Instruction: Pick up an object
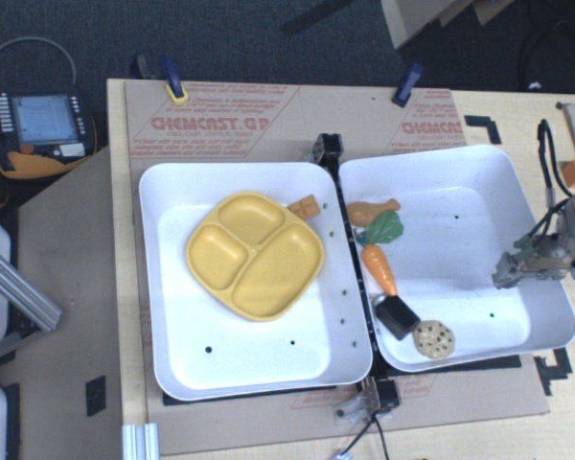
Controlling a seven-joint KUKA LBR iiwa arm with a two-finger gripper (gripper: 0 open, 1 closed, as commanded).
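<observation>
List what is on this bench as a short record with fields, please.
left bin: yellow divided plate, small brown piece at its upper right edge
right bin: chicken drumstick, green leafy piece, carrot, black block, cookie, all along its left side
pincer: low at right bin's right side, apart from the food

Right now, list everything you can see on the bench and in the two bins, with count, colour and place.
Shallow plastic bins: two, white, side by side on the bench.
Divided plastic plate: one, yellow, left bin.
Small block: one, tan, left bin, at the plate's upper right edge.
Toy carrot: one, orange, right bin, left side.
Leafy toy: one, green, above the carrot.
Rectangular block: one, black, below the carrot.
Round cookie: one, beige, speckled, right bin's lower edge.
Gripper: one, grey, right bin's right side.
</observation>
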